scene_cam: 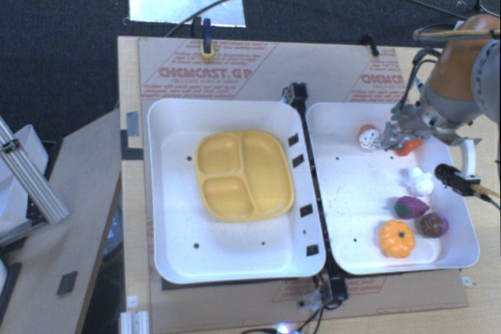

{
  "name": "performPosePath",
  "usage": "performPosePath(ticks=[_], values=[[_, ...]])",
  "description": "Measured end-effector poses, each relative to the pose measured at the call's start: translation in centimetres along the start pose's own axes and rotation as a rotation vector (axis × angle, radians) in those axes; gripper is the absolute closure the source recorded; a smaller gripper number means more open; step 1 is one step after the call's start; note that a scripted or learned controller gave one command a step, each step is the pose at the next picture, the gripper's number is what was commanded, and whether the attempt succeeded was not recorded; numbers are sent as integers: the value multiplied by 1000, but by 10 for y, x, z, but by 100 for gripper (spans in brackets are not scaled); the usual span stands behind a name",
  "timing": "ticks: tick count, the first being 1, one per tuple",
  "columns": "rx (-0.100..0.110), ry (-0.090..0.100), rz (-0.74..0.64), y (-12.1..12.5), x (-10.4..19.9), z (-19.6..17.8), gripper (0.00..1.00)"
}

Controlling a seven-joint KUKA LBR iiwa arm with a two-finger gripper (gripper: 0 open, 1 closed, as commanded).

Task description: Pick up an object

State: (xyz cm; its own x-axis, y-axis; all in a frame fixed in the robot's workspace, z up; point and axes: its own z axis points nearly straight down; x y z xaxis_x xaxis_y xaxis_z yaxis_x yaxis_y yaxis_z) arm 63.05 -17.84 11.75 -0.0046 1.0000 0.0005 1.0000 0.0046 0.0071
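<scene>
My gripper [396,139] hangs low over the far part of the right bin [352,246]. A small red-orange object [408,147] lies right under it, partly covered by it. A white speckled ball [369,138] sits just to its left, close to the gripper. Nearer the front lie a white lumpy object [421,183], a magenta and green object [410,207], a dark maroon ball [433,225] and an orange pumpkin [396,238].
The left bin [168,246] bears a yellow divided plate [243,174]. A black ridge with clips [309,184] separates the two bins. The arm's grey body with its orange band [462,66] comes in over the right bin's far right corner.
</scene>
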Motion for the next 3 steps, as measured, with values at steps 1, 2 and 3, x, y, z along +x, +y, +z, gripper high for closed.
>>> performPosePath(ticks=[1, 2, 3], values=[[2, -2, 0, 2, -1, -43, 100], [1, -2, -1, 0, 9, -95, 100], [2, -2, -1, 2, 9, -120, 100]])
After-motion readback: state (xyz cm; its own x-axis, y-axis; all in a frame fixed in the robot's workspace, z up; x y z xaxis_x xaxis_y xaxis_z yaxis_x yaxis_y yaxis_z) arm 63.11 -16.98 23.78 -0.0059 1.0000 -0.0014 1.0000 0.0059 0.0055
